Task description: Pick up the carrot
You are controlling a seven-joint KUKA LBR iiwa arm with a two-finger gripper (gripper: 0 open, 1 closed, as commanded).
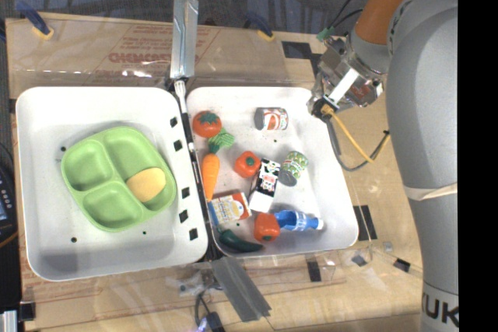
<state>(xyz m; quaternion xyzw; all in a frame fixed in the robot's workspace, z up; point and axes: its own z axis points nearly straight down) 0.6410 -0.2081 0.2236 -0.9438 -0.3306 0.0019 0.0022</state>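
The carrot point(210, 173) is orange with a green leafy top point(221, 141). It lies along the left wall of the right bin point(339, 190), tip toward the front. My gripper point(336, 89) hangs over the far right corner of that bin, well to the right of the carrot and apart from it. Nothing shows in its grasp.
Around the carrot are a tomato point(207, 124), a smaller red fruit point(247, 163), a juice box point(229, 208) and a black-and-white carton point(267, 176). A can point(271, 119), a blue bottle point(298, 221) and a dark green vegetable point(240, 242) lie further off. The left bin holds a green plate point(93, 167) with a yellow piece point(147, 183).
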